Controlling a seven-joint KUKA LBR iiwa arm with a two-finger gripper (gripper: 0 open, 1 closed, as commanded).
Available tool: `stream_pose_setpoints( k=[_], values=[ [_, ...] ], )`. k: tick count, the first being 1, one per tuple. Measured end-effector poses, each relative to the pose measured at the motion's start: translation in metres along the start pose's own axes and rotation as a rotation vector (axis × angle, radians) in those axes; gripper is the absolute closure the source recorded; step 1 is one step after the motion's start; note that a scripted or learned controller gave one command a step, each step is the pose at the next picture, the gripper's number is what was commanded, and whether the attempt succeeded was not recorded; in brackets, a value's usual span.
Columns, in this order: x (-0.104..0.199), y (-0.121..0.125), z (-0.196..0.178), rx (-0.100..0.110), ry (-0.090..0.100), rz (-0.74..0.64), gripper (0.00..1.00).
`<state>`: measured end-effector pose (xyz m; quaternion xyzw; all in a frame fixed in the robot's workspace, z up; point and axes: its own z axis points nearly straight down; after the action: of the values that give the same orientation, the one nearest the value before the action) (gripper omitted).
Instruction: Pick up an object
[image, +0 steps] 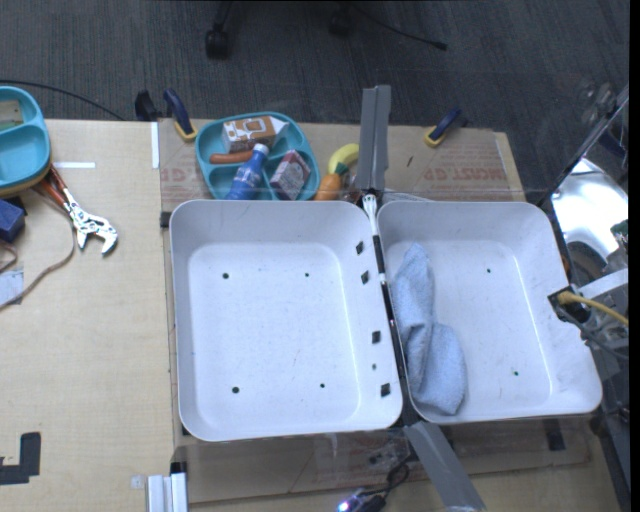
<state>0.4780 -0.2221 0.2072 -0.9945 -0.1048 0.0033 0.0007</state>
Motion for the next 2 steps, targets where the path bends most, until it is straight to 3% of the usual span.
stream_pose_setpoints(
  k=[1,2],
  values=[
    [0.0533,-0.0715,0.1158,0.000,0.003,-0.015,1.00],
    [0.0601,-0.0654,0.1160,0.000,0.003,-0.044,1.00]
  ],
)
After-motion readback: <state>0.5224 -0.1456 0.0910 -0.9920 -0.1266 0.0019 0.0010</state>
